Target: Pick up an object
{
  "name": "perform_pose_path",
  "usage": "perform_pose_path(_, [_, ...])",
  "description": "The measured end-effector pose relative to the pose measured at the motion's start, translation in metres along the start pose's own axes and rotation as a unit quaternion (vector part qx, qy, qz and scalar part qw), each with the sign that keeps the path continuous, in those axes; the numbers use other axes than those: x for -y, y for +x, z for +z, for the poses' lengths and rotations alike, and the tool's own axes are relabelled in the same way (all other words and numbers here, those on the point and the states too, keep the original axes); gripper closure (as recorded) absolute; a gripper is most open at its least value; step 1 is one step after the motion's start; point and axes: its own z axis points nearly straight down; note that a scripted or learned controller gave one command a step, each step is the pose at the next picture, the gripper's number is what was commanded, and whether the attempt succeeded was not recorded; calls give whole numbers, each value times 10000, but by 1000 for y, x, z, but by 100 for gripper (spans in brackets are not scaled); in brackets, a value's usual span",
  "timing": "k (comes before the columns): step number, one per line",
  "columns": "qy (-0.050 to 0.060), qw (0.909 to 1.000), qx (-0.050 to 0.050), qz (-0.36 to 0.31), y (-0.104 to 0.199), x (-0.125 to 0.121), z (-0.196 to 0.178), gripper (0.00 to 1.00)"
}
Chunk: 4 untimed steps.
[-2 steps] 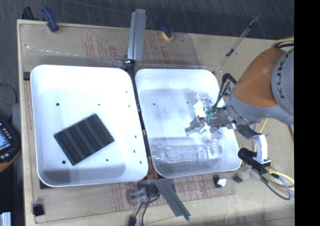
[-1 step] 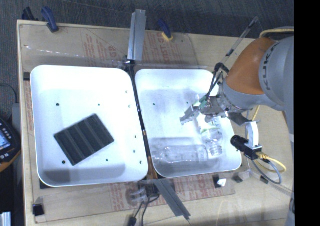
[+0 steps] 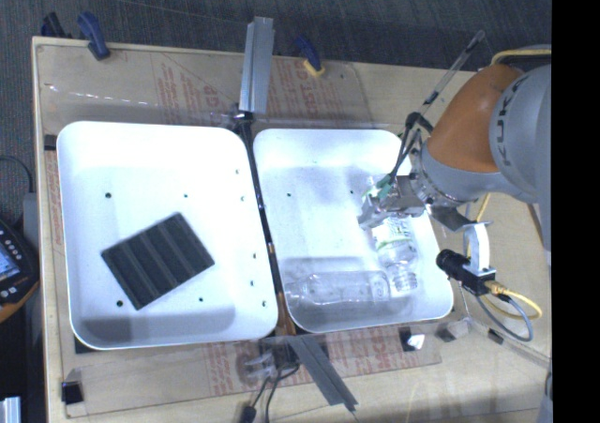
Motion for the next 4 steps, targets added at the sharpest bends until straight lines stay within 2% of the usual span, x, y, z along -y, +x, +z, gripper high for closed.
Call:
perform_pose_path(1, [1,10000,1,-1,0,0,0,0])
perform_pose_path(4, [1,10000,1,-2,0,0,0,0])
